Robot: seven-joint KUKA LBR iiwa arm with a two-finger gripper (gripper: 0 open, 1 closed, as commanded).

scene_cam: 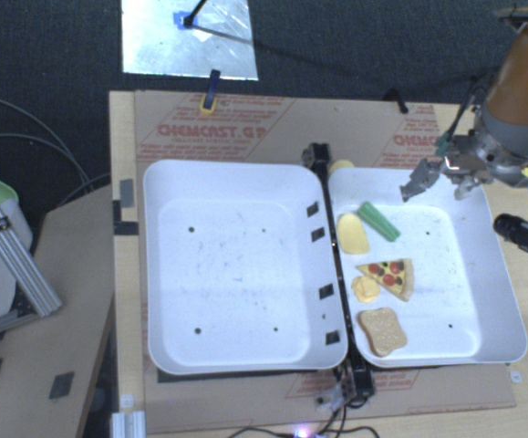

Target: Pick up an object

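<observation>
The two-finger gripper (439, 177) was poised spread wide and empty at upper right — the approach step — over the white right-hand bin (482, 272), where a descent onto the green stick-shaped toy (378, 221) was called for.

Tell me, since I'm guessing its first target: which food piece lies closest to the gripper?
The green piece, the only green one, lies closest to the gripper.

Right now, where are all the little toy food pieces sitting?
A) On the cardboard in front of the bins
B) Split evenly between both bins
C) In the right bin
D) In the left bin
C: the green piece, the pizza slice, the bread slice and the yellow piece all lie inside the right bin, below the gripper.
</observation>
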